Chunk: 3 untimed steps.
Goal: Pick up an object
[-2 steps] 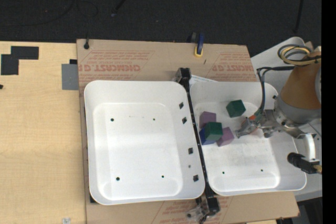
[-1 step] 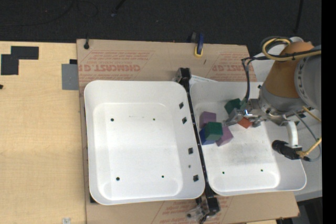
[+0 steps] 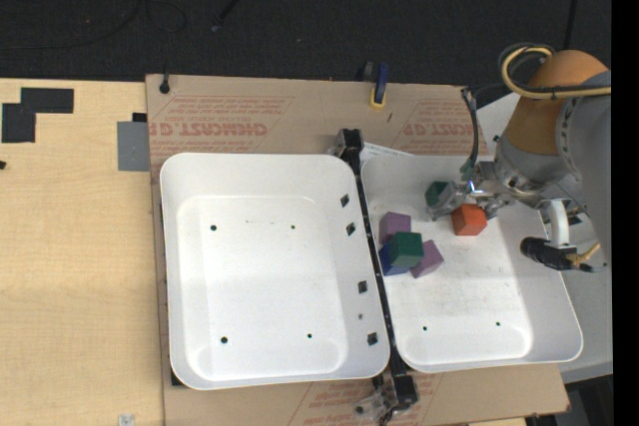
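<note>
Over the right bin (image 3: 559, 339), the gripper (image 3: 477, 198), its grasp state impossible to tell, hangs beside an orange block (image 3: 469, 220) that looks light, rigid, and best pinched across flat opposite faces.

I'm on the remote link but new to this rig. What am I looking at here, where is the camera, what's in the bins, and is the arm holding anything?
This is a single camera fixed above the bench, looking down at a slant. The grey machine with the orange band is the robot arm, reaching in from the right. Its gripper hangs low over the right bin, close to an orange block and a dark green piece. I cannot tell from this view whether it holds either one.

Nearer the divider in the same bin lies a small cluster: a green block resting against a blue block, with purple blocks beside and behind them. The left bin sits alongside. Both bins rest on a cardboard sheet.
</note>
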Tool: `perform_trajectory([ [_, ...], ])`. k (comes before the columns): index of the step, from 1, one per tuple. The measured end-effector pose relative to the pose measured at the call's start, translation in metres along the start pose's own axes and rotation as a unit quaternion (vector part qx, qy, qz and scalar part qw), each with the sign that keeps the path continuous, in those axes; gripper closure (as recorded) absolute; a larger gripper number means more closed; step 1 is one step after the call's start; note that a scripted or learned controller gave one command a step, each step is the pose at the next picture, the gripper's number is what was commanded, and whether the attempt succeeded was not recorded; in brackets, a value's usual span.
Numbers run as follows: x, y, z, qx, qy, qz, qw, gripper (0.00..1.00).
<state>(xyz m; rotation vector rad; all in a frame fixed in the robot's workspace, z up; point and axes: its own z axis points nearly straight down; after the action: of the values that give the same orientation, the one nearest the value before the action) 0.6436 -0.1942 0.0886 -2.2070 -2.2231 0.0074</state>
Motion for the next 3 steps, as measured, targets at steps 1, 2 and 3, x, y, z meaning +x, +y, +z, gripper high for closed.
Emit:
perform_trajectory([
  [1, 0.001, -0.002, -0.010, 0.002, 0.000, -0.001, 1.0000, 1.00],
  [2, 0.081, 0.000, -0.011, -0.001, 0.000, 0.001, 1.0000, 1.00],
  [3, 0.078, -0.048, -0.047, -0.002, -0.001, 0.004, 1.0000, 1.00],
])
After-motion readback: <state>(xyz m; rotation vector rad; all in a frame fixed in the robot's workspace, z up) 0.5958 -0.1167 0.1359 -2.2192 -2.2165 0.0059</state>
